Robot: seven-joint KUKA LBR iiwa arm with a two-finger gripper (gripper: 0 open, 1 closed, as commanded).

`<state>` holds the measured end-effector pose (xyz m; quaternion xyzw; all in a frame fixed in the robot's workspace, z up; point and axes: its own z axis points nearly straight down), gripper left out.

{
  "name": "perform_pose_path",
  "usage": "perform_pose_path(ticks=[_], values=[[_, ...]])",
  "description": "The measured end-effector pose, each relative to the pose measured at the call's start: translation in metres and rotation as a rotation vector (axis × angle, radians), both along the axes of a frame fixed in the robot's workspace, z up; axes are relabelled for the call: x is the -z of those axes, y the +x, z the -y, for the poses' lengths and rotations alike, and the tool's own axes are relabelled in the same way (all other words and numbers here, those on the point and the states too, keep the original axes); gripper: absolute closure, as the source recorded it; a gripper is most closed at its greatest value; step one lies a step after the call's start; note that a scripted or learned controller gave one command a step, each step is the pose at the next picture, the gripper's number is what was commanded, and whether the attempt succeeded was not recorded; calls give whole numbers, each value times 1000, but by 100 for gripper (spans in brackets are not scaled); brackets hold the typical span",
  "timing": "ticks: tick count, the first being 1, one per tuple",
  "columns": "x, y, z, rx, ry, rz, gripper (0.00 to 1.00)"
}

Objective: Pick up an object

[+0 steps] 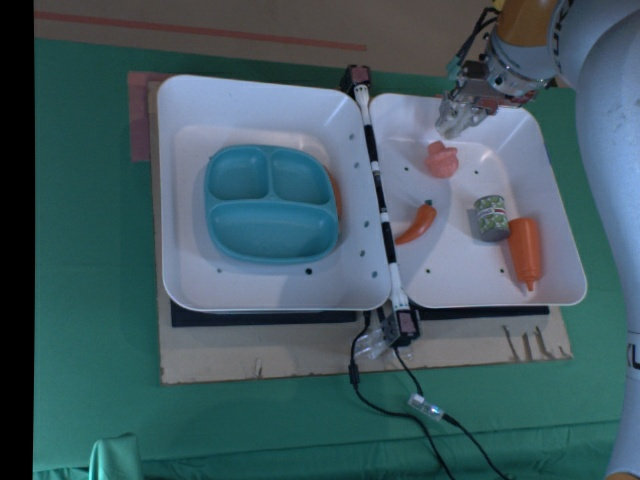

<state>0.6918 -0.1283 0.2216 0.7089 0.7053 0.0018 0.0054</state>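
Pincer: mine hangs over the far edge of the right bin, just beyond the pink toy; nothing sits between its tips. Whether it is released or clenched I cannot tell from this slant.
Pink toy: the nearest candidate, lying on the bin floor just on the near side of my pincer, apart from it. I judge this is why I am poised here: a short drop and a small shift toward it would put me over it.
Chili pepper: an orange-red curved piece farther toward the camera than the pink toy, close to the divider rail, which could crowd my tips.
Can: a small patterned tin to the right of the pink toy and nearer the camera, touching or nearly touching the orange bottle.
Orange bottle: lies just past the can; the pair being bunched makes a clean grab harder.
Left bin: across the rail from the pink toy, carrying a teal divided plate, too wide for me, I judge.
Desk: green cloth under both bins.
Progress: nothing lifted yet.
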Motion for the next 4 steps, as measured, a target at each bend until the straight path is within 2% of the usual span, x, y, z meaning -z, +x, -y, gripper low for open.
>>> perform_pose_path(ticks=[1, 2, 3, 4], values=[[-42, 9, 48, -1, 1, -4, 100], [-139, 9, 59, -2, 1, -4, 100], [-139, -51, 59, -1, 3, -7, 100], [-117, -85, 40, -1, 3, -7, 100]])
